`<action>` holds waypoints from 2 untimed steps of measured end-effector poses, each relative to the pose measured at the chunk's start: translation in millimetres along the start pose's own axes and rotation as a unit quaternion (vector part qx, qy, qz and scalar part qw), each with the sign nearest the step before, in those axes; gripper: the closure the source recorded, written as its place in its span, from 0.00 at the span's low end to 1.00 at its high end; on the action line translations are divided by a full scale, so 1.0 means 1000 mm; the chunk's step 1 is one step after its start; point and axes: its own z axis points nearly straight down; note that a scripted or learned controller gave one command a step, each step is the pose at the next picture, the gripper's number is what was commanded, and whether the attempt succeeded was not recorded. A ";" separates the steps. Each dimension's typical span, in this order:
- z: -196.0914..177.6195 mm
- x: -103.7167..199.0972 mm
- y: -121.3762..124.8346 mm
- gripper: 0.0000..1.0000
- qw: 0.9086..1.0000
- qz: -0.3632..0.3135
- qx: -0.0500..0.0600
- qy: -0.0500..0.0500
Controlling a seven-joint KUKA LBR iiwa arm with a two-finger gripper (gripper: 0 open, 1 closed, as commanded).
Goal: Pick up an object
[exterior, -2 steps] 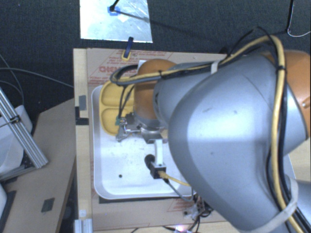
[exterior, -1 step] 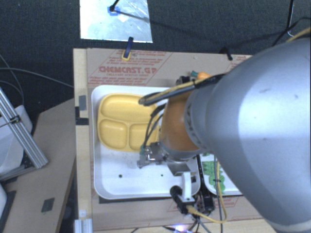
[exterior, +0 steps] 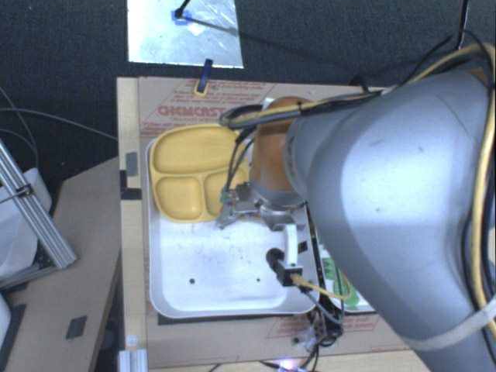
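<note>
Nearest the lens, your grey arm crossed the right half of the camera view, its orange band standing above the wrist. Your end effector sat low over the left white bin, at the near edge of a yellow compartment tray. Whether it was open or closed could not be determined, and nothing was visibly held. That tray lay in the far part of the left bin, one large section toward the back and smaller sections nearer the front. A green and white item showed in the right bin, mostly hidden under the arm. Both bins rested on a cardboard sheet on your worktop. A blue and yellow tool lay on the sheet's far edge.
</note>
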 end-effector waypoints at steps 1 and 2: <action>0.000 0.030 -0.086 0.00 1.000 -0.002 0.003 0.002; -0.012 0.028 -0.081 1.00 1.000 0.000 -0.001 0.002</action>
